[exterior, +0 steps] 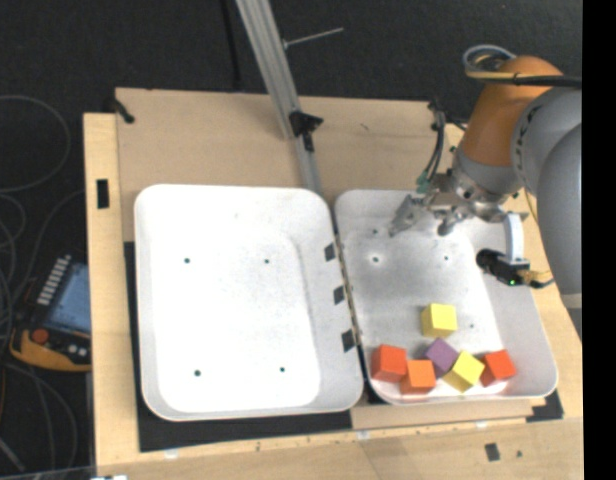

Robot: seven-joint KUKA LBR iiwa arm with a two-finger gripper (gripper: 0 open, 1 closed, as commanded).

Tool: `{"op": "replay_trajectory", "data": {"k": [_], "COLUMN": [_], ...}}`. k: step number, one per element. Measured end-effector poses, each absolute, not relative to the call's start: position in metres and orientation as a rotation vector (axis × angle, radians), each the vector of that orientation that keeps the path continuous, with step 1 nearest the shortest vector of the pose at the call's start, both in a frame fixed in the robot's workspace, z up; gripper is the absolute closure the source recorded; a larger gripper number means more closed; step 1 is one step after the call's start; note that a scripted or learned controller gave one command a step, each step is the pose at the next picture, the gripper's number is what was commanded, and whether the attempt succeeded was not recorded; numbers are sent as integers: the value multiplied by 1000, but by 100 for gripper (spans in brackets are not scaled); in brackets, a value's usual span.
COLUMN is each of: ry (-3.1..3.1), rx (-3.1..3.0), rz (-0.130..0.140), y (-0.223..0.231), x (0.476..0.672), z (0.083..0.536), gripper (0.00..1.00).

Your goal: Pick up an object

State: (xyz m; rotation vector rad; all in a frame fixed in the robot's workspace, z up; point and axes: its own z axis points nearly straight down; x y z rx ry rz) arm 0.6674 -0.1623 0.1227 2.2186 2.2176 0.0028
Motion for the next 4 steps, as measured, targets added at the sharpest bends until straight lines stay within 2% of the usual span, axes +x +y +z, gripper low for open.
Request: {"op": "replay_trajectory", "data": {"k": [1,2,3,4], "ry": [2217,2226,2216,2217], "rx": [2226,2217,2223,2220], "rz": [-5,2,-2,2], "y": [-194,-162,-187,-153], "x": [604,609,545,506], "z": [96,97,98,98], "gripper": [0,0,0,0]}}
